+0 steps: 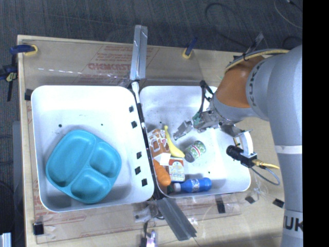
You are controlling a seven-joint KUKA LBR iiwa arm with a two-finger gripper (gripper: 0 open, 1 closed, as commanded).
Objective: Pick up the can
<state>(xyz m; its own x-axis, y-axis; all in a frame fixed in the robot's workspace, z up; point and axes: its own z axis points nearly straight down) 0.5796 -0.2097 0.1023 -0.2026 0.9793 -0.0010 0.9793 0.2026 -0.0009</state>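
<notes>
We see the left bin (41, 112) holding just a blue divided plate (82, 164), and the right bin (226, 181) holding the can (195, 150) mid-floor, with a banana (173, 144), a snack packet (157, 142), a carrot (162, 174), a small carton (176, 169) and a blue bottle (194, 184) crowded along its left wall and near edge. The can lies on its side, long axis on a diagonal, its round end turned toward the lower left and the banana tip, while the gripper (184, 128) hangs just up-left of it with fingers spread and nothing between them, not touching the can
</notes>
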